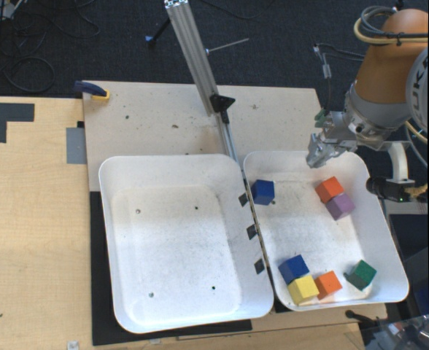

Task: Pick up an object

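The right bin [379, 217] holds several small cubes. A blue one [263, 191] lies near the divider, and an orange one [330, 189] sits beside a purple one [340, 206] at the upper right. Along the near wall are a blue cube [294, 267], a yellow cube [303, 289], an orange cube [329, 283] and a green cube [361, 275]. My gripper [318, 156] hangs over the bin's far right rim, just above and left of the orange and purple pair, with nothing visible in it.
The left bin [120, 195] sits to the left of the divider with black clips [252, 230]. A slanted aluminium bar [198, 64] rises behind the bins. A blue and yellow clamp [92, 90] rests at the board's far left corner.
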Tool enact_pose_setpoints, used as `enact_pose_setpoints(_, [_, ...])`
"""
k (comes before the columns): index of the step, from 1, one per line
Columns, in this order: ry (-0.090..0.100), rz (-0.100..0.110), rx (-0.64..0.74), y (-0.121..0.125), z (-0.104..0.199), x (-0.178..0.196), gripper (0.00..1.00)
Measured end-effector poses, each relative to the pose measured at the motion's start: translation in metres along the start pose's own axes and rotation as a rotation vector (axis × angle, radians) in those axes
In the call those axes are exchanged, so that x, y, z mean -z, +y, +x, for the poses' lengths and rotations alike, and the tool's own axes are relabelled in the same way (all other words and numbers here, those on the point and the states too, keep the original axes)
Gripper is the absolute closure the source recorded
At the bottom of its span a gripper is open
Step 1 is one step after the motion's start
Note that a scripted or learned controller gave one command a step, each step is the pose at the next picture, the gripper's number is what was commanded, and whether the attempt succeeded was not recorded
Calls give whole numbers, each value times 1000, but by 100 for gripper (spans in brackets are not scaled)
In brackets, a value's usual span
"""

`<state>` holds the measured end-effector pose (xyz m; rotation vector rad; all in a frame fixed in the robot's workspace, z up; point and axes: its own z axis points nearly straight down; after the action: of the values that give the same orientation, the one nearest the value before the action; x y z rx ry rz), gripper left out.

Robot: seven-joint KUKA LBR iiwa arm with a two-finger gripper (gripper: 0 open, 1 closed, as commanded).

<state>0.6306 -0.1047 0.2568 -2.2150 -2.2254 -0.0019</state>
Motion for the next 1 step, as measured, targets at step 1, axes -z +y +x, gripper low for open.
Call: enact_pose_setpoints(1, [0,3,0,-1,56,2,100])
